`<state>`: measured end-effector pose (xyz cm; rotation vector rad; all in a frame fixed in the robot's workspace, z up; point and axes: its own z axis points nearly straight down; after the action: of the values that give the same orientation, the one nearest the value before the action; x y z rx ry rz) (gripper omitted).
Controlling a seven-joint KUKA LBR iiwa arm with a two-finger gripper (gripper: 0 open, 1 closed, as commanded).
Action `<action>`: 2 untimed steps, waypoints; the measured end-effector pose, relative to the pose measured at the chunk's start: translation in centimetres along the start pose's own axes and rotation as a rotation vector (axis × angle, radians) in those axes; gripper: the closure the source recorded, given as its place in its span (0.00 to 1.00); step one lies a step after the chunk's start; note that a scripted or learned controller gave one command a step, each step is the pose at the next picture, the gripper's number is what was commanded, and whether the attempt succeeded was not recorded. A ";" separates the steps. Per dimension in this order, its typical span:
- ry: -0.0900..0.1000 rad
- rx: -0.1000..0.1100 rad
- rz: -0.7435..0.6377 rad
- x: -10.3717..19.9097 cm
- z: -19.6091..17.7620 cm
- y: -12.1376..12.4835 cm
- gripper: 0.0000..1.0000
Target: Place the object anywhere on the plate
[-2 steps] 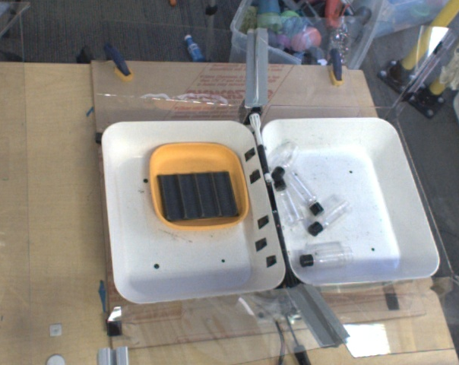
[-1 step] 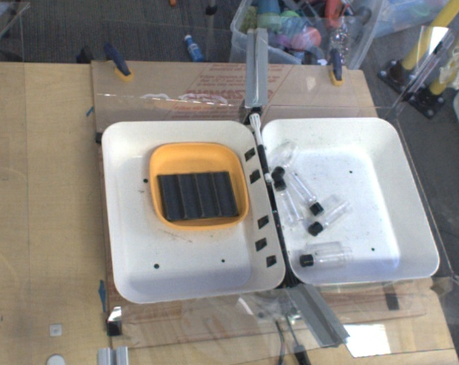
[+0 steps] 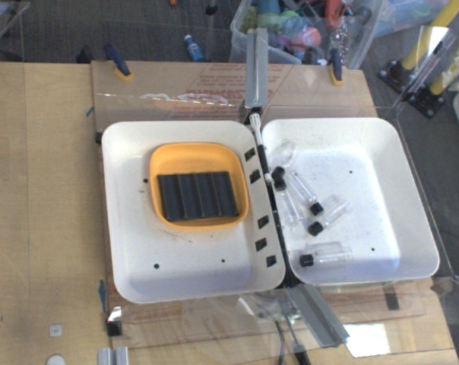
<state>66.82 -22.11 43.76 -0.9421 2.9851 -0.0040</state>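
A yellow-orange plate (image 3: pixel 199 152) sits in the left bin (image 3: pixel 131 268), and a dark ribbed block (image 3: pixel 197 196) lies flat on it, square to the rim and wholly inside it. If that block is the task's object, the placing looks finished: it rests on the plate, with nothing touching it. To the right of the plate, across the seam where the two bins meet, the right bin (image 3: pixel 381 166) holds several clear tubes (image 3: pixel 324 213) with black caps, scattered loosely and well apart from the plate. Should one of those be the object meant instead, the pick and carry over to the plate would all be left to do. The bench (image 3: pixel 39 204) left of the plate is bare wood.
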 end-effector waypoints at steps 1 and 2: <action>0.000 -0.001 -0.316 0.0 0.0 0.0 1.00; -0.001 -0.002 -0.629 0.0 0.1 0.0 1.00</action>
<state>66.82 -22.11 43.69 -1.8194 2.5488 -0.0055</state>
